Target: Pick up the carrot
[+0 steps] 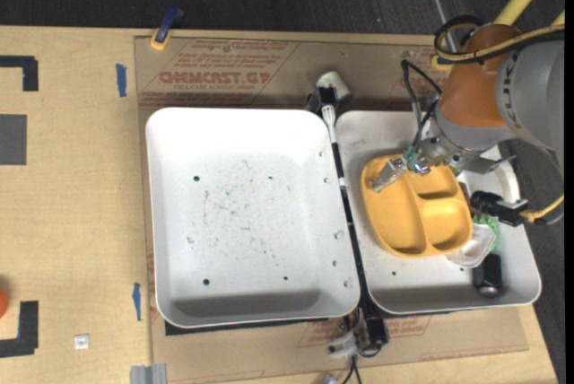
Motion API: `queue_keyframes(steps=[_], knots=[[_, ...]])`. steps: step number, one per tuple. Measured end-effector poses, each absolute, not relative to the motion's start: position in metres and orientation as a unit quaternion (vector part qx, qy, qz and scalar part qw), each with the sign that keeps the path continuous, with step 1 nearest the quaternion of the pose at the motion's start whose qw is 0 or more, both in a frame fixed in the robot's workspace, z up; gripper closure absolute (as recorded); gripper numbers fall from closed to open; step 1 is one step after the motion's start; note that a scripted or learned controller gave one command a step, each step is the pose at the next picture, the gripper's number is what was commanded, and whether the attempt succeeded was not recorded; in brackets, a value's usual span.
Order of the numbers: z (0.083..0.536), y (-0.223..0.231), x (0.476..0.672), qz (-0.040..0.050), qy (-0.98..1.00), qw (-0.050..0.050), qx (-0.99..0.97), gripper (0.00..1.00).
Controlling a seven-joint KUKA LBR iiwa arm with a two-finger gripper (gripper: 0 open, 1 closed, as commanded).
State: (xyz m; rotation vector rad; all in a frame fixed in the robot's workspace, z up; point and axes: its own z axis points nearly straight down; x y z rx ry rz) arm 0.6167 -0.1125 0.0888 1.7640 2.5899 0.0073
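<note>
My gripper [401,169] hangs low in the right bin [520,283], over the upper left corner of a yellow divided dish [421,216]. The grey arm with its orange band [475,86] reaches in from the upper right and covers the bin's far right corner. I cannot make out a carrot for certain. A small orange-yellow patch [380,169] beside the gripper blends into the dish rim, and I cannot tell what it is.
A clear cup [475,246], a green item [482,216] and a small dark object [489,274] lie at the right bin's near right. The left bin [242,212] shows bare white floor. Cables run along the divider [341,194]. An orange-red thing [3,303] sits at the bench's left edge.
</note>
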Motion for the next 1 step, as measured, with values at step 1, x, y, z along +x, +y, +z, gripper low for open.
queue_keyframes(steps=[1], knots=[[0.0888,-0.1125,0.6167,0.0023,0.826,0.004,0.563,0.00]])
